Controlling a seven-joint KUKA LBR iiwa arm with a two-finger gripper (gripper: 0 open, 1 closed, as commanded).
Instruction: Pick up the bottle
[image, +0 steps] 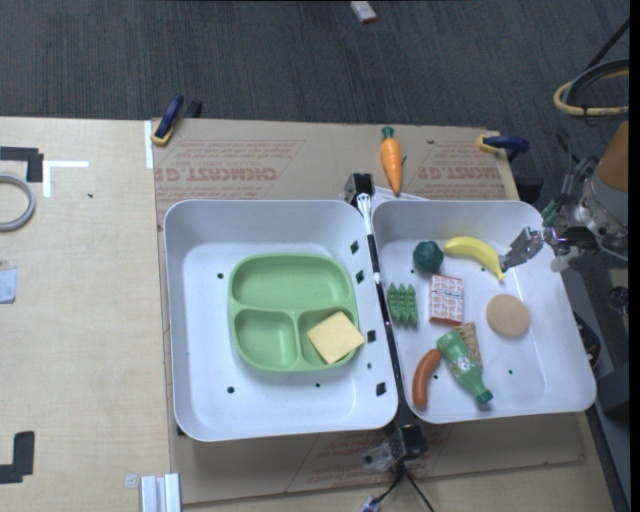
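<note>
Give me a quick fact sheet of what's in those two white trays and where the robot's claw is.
left bin: green divided plate with a yellow cheese-like block in its lower right compartment
right bin: green bottle lying on its side, red sausage left of it, banana, dark green round vegetable, beige egg-like ball, small red-patterned box, light green ridged piece
outside bins: carrot on the cardboard behind
gripper: over the right bin's upper right, beside the banana, away from the bottle
bottle picked up: no
</note>
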